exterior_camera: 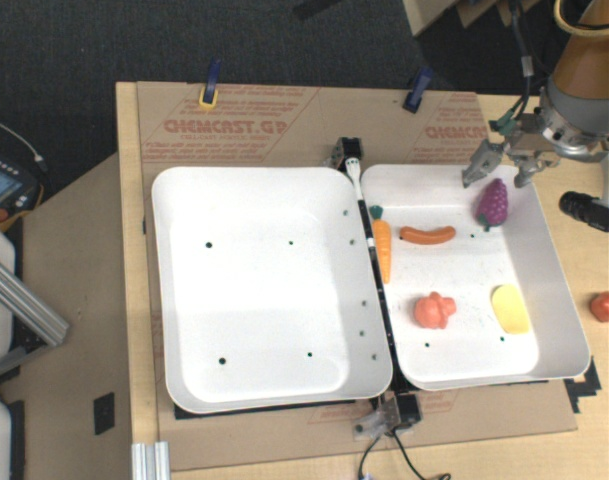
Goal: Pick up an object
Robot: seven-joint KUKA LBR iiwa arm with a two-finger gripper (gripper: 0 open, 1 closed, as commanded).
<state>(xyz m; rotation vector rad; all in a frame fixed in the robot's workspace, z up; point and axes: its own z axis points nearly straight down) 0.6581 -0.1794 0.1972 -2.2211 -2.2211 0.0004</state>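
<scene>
Nearest you, the right bin (544,363) held a smooth yellow lemon-like piece (510,308) and a lumpy red-pink fruit (434,310). Farther in lay a tapered orange carrot (382,249) against the left wall and a slim sausage (426,235). At the far right, you had the gripper (504,169) spread apart just above the knobbly purple grapes (492,203), clasping nothing.

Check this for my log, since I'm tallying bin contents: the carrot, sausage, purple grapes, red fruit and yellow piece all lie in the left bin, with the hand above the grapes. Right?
Not quite. The camera view shows the carrot, sausage, purple grapes, red fruit and yellow piece in the right bin, not the left. The hand is above the grapes.
</scene>
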